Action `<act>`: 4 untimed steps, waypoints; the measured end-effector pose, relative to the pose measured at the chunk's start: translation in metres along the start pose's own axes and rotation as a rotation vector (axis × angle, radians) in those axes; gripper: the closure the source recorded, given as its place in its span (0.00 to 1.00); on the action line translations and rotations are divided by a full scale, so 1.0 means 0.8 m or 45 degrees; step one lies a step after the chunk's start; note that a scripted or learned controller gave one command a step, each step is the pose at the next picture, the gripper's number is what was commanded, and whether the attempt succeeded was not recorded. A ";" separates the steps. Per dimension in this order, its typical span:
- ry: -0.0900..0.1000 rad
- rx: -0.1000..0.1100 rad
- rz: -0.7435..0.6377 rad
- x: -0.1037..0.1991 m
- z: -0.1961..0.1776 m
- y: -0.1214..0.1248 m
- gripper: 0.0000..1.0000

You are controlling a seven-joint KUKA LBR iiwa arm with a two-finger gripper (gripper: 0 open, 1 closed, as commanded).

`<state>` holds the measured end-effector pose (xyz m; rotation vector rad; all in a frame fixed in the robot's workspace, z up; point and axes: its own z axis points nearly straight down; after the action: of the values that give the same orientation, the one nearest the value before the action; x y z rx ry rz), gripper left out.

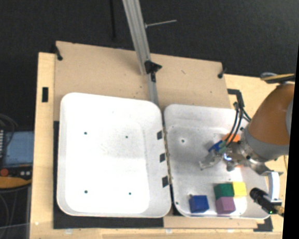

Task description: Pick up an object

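Note:
Several small cubes lie at the near edge of the right bin (pixel 190 125): a blue cube (pixel 199 203), a green cube (pixel 224 191), a yellow cube (pixel 239 189) and a purple cube (pixel 226 205). My gripper (pixel 211 159) hangs over the middle of the right bin, up and to the left of the cubes, apart from them. The arm's orange band and grey wrist cover the bin's right side. Nothing shows between the gripper's fingers.
The left bin (pixel 110 154) lies beside the right one, joined by dark clips along the shared edge. A metal pole (pixel 139 32) slants up from the bench's back edge. A black part of the arm (pixel 262 198) sits close to the cubes on the right.

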<state>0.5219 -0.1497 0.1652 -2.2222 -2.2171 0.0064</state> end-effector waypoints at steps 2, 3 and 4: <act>0.003 -0.014 0.012 0.005 0.057 0.009 1.00; -0.001 -0.016 0.006 -0.007 -0.017 0.013 1.00; -0.001 -0.016 -0.007 -0.009 -0.085 0.015 1.00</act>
<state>0.5341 -0.1565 0.2331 -2.2224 -2.2302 -0.0070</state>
